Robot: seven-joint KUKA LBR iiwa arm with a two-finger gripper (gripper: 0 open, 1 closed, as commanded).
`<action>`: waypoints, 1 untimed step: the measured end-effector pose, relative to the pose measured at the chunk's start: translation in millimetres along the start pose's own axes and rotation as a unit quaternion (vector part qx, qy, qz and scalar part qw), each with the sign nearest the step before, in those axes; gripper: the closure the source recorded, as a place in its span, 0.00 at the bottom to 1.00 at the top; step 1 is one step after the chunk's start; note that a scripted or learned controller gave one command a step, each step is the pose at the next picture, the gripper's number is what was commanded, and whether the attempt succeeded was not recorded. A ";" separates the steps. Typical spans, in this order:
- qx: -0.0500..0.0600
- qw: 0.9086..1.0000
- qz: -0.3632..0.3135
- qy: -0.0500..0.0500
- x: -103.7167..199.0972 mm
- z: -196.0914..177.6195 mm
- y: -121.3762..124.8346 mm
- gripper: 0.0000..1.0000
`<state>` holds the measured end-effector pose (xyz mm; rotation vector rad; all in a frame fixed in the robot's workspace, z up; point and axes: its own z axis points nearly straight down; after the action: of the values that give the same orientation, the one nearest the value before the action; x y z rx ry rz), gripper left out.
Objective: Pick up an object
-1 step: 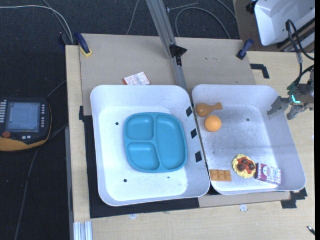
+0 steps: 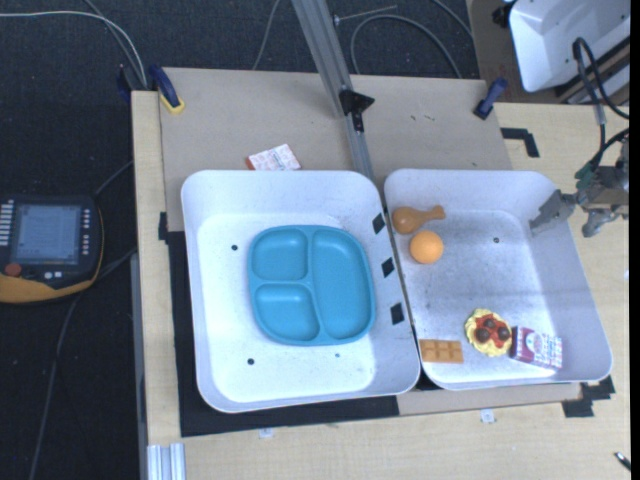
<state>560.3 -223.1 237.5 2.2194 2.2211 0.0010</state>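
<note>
Bench (image 2: 250,118): I see a tan board carrying two shallow white bins side by side, with a small red-and-white card (image 2: 273,158) lying loose behind the left one.
Left bin (image 2: 215,368): it holds a blue divided plate (image 2: 310,283), sitting flat in the middle, nothing on it.
Right bin (image 2: 560,298): this is where all the small pickable items lie.
Arm and claw (image 2: 565,213): the claw sits at the right bin's far right rim, above the wall and not down among the items. One grey finger slants out toward the bin floor and another part shows to its right, so I read the fingers as spread apart, with nothing between them.
Purple carton (image 2: 537,348): near right corner of the right bin, lying flat, long axis roughly along the front wall.
Strawberry tart (image 2: 488,332): touching or just beside the carton, on its left.
Cracker (image 2: 441,351): a flat orange rectangle at the front wall, left of the tart.
Drumstick (image 2: 415,218): far left corner, long axis across the bin, thin end pointing toward the claw.
Orange ball (image 2: 427,247): just in front of the drumstick.
Key relation: I judge the carton and tart nearest, lying toward the front from the claw; the ball and drumstick lie across the bin to its left.
</note>
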 end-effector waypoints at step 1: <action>0.003 1.000 0.000 0.002 5.7 43.2 0.2 0.00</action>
<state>560.6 -217.4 194.3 2.2245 2.2260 -0.0023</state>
